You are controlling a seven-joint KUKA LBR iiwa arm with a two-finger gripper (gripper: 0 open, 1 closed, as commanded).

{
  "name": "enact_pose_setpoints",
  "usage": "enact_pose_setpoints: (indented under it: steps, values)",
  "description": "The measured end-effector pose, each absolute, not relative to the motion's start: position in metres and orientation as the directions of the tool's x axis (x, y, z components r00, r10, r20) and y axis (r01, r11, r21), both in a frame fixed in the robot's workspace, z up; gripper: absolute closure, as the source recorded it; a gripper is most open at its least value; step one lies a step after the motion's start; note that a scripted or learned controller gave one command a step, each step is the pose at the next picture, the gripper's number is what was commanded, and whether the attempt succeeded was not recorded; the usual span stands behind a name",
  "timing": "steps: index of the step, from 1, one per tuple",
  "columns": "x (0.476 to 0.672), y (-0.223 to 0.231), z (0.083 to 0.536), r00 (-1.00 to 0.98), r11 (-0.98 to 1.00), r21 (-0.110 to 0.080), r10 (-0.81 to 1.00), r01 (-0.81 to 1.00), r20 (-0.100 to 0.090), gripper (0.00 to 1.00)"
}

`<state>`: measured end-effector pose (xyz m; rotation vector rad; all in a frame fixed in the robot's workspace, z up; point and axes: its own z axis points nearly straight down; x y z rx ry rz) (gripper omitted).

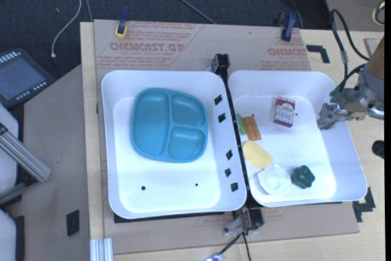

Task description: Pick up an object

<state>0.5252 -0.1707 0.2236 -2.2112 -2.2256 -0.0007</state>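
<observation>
The right bin (342, 159) holds a small red and white box (284, 112) near its middle back. An orange and green packet (248, 126) lies by the divider, with a yellow piece (257, 154) below it. A white round object (273, 180) and a dark green object (302, 176) sit at the front. My gripper (328, 116) hangs at the bin's right side, to the right of the red box and apart from it. Nothing shows between its fingers.
A blue divided plate (170, 124) lies in the left bin (116, 150). A black divider with clips (227, 131) runs between the bins. Clamps (123, 26) hold the cardboard base at the back. Cables trail across the floor behind.
</observation>
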Motion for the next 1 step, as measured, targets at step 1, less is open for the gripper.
enact_pose_setpoints:
  steps: [1]
  values:
    - [0.5291, -0.1079, 0.2256, -0.008, 0.008, -0.004, 1.0, 1.0, 0.005, 1.0]
